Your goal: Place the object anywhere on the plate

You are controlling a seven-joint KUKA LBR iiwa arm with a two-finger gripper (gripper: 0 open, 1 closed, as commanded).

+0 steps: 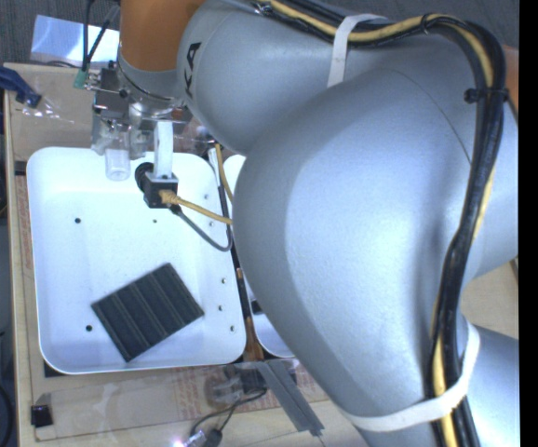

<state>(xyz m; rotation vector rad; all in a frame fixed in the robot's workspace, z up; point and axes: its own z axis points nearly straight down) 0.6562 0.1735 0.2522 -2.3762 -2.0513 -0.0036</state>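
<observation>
The one gripper [125,152] hung over the far edge of the left-hand bin [73,250], as viewed; whether it stood wide or narrow could not be told. One dark ribbed slab [148,311] lay flat and askew on that bin's floor near its front edge, well apart from the gripper. Of the two bins, the right-hand bin [271,341] lay mostly under the single grey arm [362,203]

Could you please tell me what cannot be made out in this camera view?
Right bin: camera view, mostly hidden behind the arm; its contents cannot be told.
End effector: camera view, translucent and small against the left bin; whether it grips anything cannot be told.
</observation>
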